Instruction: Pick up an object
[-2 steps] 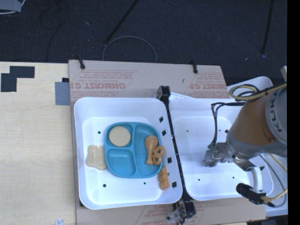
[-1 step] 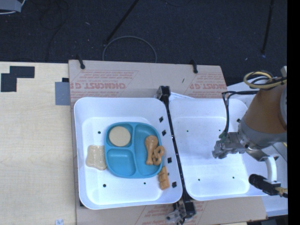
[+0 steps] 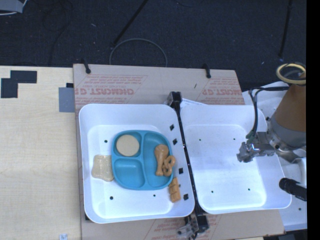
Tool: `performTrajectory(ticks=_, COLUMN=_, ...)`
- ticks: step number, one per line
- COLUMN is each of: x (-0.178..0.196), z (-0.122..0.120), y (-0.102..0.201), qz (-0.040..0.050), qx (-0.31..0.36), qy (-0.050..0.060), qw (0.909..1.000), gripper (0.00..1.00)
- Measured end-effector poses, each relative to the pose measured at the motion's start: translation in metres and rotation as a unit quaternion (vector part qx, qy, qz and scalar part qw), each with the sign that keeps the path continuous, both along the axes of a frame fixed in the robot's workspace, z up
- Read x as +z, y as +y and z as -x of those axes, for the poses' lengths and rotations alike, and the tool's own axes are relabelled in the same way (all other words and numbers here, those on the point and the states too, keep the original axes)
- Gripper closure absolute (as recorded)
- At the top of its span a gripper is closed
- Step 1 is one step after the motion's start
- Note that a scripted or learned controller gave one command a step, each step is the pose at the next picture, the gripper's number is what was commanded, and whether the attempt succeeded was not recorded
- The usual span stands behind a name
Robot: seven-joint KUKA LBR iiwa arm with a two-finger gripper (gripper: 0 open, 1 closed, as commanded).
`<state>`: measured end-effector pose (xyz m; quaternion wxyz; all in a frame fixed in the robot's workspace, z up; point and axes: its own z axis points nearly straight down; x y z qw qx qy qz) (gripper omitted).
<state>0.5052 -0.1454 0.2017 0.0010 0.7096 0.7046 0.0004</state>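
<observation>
The claw (image 3: 246, 152) hovers over the right bin (image 3: 225, 204), well apart from the blue tray (image 3: 131, 176); its state cannot be determined. Candidate objects lie at the tray: a round cookie (image 3: 127, 145) and pretzel (image 3: 163, 160) on it. Step in hand: approach. Next move requires travel toward the tray.

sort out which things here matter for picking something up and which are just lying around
For the job:
- hand, over the right bin
- blue tray in the left bin
- round biscuit and brown twist on the tray
- pale piece and small brown piece beside the tray

Lying about:
- cardboard under the bins
- cables behind
</observation>
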Motion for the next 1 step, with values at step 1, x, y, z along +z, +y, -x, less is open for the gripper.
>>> performTrajectory(ticks=1, x=0.0468, z=-0.0006, y=-0.0009, qz=-0.0001, qx=0.004, qy=0.000, qw=1.0000, gripper=1.00)
